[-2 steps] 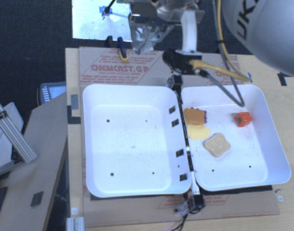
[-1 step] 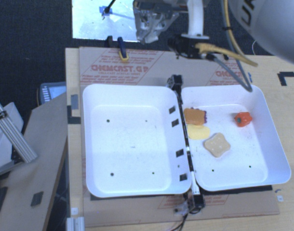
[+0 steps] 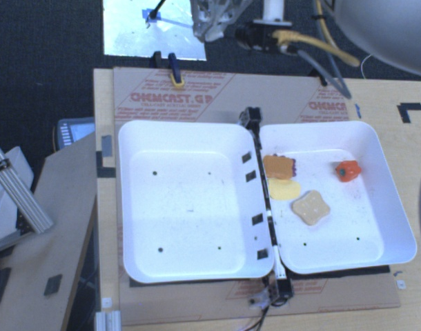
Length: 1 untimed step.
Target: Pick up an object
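Observation:
The right bin (image 3: 376,185) holds several small objects. An orange waffle-like piece with a purple edge (image 3: 279,166) lies near its left wall, with a flat yellow disc (image 3: 285,189) just below it. A tan toast-shaped piece (image 3: 310,207) sits lower in the middle. A red-orange pepper-like object (image 3: 347,171) rests toward the right. My gripper (image 3: 212,19) hangs high at the top of the view, above the bench's far edge and away from both bins. Nothing shows between its fingers.
The left bin (image 3: 134,185) stands beside the right one, joined by black clips (image 3: 257,219) along the shared wall. A yellow clamp (image 3: 176,74) sits at the board's far edge. An aluminium rail (image 3: 14,185) leans at the left. Yellow and grey cables (image 3: 314,47) trail at top right.

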{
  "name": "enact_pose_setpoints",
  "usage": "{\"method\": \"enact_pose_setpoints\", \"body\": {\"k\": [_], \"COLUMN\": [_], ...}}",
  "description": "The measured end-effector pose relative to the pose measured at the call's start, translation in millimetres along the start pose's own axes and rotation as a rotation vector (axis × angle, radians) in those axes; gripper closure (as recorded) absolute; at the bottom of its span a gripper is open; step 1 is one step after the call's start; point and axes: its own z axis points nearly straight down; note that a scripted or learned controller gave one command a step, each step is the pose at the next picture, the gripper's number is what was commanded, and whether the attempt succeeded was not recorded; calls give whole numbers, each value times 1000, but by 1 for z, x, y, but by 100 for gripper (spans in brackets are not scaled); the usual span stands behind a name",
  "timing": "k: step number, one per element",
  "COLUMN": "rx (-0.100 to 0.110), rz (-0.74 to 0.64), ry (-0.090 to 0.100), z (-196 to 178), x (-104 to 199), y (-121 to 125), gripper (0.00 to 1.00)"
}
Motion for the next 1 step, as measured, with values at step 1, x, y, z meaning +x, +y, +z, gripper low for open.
{"method": "enact_pose_setpoints", "body": {"k": [1], "rx": [1], "rz": [1], "ry": [0], "z": [0], "x": [0], "y": [35], "gripper": [100]}}
